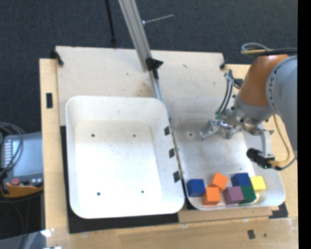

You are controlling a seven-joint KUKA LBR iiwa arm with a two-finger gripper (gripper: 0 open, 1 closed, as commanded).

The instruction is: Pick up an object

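Observation:
Several small blocks lie clustered along the near edge of the right bin (197, 113): a blue block (196, 187), two orange ones (220, 180) (212, 195), a purple one (233, 194), a second blue one (241, 179), a green one (249, 192) and a yellow one (258, 183). My gripper (217, 128) hangs over the middle of the right bin, well back from the cluster, and I see no block at it. The grey arm with its orange band (259, 79) comes in from the right.
The left bin (72, 108) sits beside the right one, their rims meeting near the centre. A slanted metal post (137, 30) rises from the bench's back. Cables and a black connector (259, 157) hang off the wrist at the right bin's right rim.

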